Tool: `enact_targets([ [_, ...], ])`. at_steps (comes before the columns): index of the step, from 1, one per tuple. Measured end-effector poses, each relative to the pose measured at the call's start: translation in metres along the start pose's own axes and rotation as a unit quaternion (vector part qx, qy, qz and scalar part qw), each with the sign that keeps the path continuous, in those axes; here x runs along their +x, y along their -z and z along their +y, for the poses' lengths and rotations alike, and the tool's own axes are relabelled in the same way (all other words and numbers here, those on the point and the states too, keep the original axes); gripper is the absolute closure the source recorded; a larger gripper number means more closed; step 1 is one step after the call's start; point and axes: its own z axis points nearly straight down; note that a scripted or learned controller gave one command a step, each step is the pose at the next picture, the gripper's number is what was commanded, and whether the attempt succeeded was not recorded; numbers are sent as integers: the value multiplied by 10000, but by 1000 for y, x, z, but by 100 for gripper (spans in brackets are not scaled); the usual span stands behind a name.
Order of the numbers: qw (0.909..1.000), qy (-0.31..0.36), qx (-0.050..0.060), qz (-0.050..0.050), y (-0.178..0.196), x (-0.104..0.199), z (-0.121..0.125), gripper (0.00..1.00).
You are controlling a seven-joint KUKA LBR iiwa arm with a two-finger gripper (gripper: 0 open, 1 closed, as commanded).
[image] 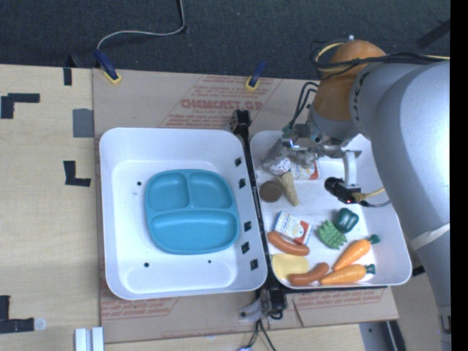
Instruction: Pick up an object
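My gripper (291, 151) hangs low over the far left corner of the right bin (398, 251), below the grey arm with its orange band. Right beneath and in front of it lie an ice-cream cone (289, 187), a small whitish item (280, 167) and a round brown piece (270, 191). Further forward in that bin are a small red-and-white carton (293, 228), a sausage (287, 245), a broccoli piece (330, 235), a green pepper (346, 219), two carrots (354, 253) and a yellow piece (289, 265). The arm hides the bin's far right part.
The left bin (117, 196) holds a blue divided plate (192, 210). A black divider with clips (248, 196) runs between the bins. Both bins rest on cardboard (146, 101) on the wooden bench; a cable (146, 31) lies behind.
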Motion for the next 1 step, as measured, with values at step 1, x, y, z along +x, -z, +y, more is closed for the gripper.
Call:
enact_targets([
  [1, 10000, 11, -29, 9, 12, 2, 2, 100],
])
